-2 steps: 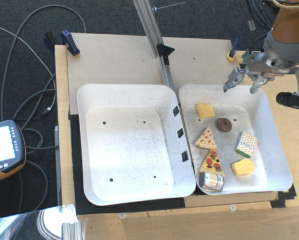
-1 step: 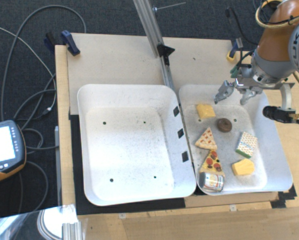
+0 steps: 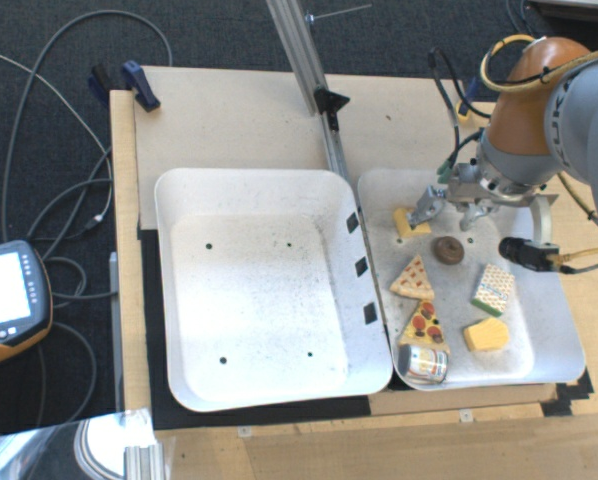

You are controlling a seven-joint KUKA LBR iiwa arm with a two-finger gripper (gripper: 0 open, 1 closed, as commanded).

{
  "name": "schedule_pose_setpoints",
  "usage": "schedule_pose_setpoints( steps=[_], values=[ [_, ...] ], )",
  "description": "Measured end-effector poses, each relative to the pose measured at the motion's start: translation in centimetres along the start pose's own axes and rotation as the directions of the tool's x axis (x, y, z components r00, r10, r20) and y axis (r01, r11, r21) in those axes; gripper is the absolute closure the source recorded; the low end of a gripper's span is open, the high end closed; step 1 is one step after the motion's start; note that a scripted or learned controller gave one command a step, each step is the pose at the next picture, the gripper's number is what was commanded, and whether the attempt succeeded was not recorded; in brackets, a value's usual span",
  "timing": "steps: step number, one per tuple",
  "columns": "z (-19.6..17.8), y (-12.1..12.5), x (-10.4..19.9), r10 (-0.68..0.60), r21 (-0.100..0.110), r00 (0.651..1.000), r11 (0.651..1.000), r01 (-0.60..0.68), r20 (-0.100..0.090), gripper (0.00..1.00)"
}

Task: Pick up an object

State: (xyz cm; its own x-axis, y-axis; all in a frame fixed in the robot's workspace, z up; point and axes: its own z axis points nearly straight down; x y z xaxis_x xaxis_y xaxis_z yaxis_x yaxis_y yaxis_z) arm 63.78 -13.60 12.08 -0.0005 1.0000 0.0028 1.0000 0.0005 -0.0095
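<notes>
My gripper (image 3: 448,211) hangs over the far part of the right bin (image 3: 559,318), its two fingers spread apart and open with nothing between them. A small yellow block (image 3: 407,222) lies just beside the left finger. A brown round disc (image 3: 447,250) sits on the bin floor just in front of the fingers. Nearer the front lie a pizza slice (image 3: 413,280), a second topped pizza slice (image 3: 424,322), a patterned cracker (image 3: 494,288), a yellow cheese wedge (image 3: 487,336) and a small can (image 3: 424,364) on its side.
The left bin (image 3: 249,288) adjoins the right one along a rim with black clips (image 3: 361,266). A metal pole (image 3: 304,58) slants over the bench's back. The arm's black cable connector (image 3: 527,253) hovers over the right bin.
</notes>
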Motion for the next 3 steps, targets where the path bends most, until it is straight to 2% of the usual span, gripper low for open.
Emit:
schedule_pose_setpoints(
  steps=[1,3],
  values=[
    [-1.6,0.3,0.0,0.000,-0.011,1.000,1.000,0.000,0.002,1.00],
    [-12.7,-0.5,-1.0,0.001,-0.019,1.000,1.000,-0.001,0.005,1.00]
  ],
)
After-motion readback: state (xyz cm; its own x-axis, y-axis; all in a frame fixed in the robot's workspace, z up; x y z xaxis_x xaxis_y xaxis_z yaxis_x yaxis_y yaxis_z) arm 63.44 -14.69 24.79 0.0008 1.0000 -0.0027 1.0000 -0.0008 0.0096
